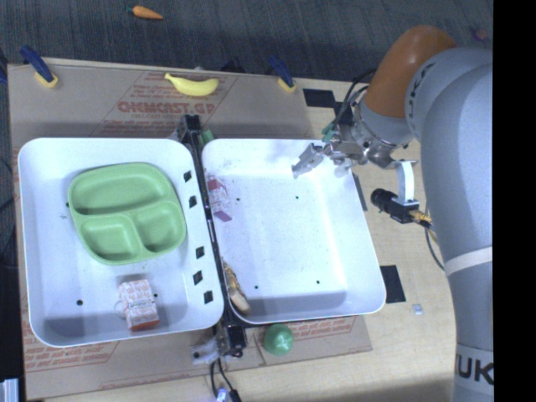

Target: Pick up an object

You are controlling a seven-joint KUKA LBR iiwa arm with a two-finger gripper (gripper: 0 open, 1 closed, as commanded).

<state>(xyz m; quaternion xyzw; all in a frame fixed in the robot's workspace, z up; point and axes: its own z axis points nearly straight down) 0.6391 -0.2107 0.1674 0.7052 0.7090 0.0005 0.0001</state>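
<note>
My gripper (303, 164) hangs over the far right part of the right bin (335, 233), with nothing seen in it. A red and white wrapper (218, 198) lies against that bin's left wall. A small tan object (235, 293) rests near its front left corner. In the left bin (38, 249) sits a green divided plate (126, 212), and in front of it a small red and white carton (136, 302). The gripper is well apart from all of these.
A yellow banana (193, 83) lies on the cardboard behind the bins. A green ball (278, 339) sits in front of the right bin. An orange piece (147, 12) lies on the dark floor beyond. Blue clamps (38, 65) hold the cardboard's far edge.
</note>
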